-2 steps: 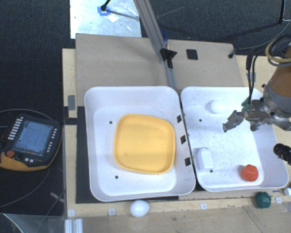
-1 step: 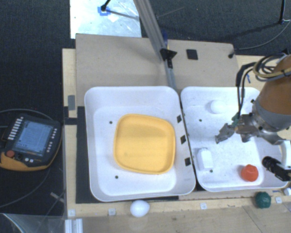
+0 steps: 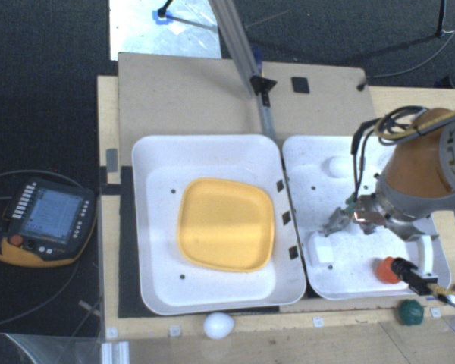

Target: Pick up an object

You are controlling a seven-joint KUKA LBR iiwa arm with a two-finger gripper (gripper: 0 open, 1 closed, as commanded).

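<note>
White block: a small white squarish block (image 3: 322, 249) lay on the floor of the right shallow white bin (image 3: 307, 196), near its lower-left corner
Gripper: the grey two-finger gripper (image 3: 336, 223) hung just up-right of the block in the view, close but apart; open or closed could not be told
Bearing: the block lay down-left of the gripper, toward the wall between the bins; its long axis was too small to tell
Neighbours: an orange rounded object (image 3: 384, 270) sat to the block's right; a white rounded lump (image 3: 337, 165) lay well apart

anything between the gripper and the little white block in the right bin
Nothing visible does: the gripper hangs beside the white block, only bare floor of the right bin between them; the orange object lies aside.
</note>
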